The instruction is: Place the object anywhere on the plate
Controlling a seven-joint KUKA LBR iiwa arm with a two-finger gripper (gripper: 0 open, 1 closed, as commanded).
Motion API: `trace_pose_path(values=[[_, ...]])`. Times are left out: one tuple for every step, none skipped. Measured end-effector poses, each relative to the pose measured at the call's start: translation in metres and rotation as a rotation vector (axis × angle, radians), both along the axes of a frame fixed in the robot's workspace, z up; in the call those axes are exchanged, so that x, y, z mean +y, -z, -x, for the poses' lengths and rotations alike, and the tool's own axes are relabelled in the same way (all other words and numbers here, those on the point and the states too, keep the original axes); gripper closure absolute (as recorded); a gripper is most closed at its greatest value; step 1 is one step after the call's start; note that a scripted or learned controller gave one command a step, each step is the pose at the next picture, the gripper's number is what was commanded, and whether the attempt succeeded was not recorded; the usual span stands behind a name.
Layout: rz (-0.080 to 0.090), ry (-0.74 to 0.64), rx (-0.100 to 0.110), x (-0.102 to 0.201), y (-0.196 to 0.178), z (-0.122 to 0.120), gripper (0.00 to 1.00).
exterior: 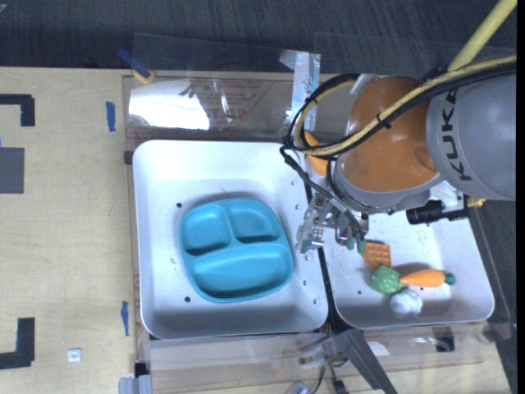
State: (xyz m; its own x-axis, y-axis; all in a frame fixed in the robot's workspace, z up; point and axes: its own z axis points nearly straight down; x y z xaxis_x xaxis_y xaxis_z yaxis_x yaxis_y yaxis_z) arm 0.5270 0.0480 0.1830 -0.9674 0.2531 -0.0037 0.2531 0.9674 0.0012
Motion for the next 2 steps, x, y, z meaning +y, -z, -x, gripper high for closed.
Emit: trace_pose_path(values=[[-0.001, -0.09, 0.005, 0.092, -0.022, 0.043, 1.0], [0.001, -0.295, 0.007, 0.025, -0.011, 0.046, 1.0]])
